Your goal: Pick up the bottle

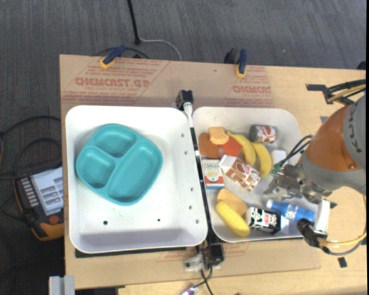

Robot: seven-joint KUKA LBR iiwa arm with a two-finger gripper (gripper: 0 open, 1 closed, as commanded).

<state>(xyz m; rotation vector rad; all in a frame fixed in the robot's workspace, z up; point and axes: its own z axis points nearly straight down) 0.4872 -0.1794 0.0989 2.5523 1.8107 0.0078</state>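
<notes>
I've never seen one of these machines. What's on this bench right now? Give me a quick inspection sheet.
Surface: cardboard-covered bench with two white bins, left bin and right bin.
Job's things: blue bottle lying at the right bin's near right corner.
Clutter: teal divided plate in left bin; bananas, corn cob, can, small cartons.
Grippers: gripper just above the bottle; grip unclear.
Cables: black cord behind.
Surroundings: grey carpet.

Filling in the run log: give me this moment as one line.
arm: over right bin | pincer: low among items, fingers unclear | bottle: lying at near edge, beside pincer | left bin: teal divided plate
</notes>
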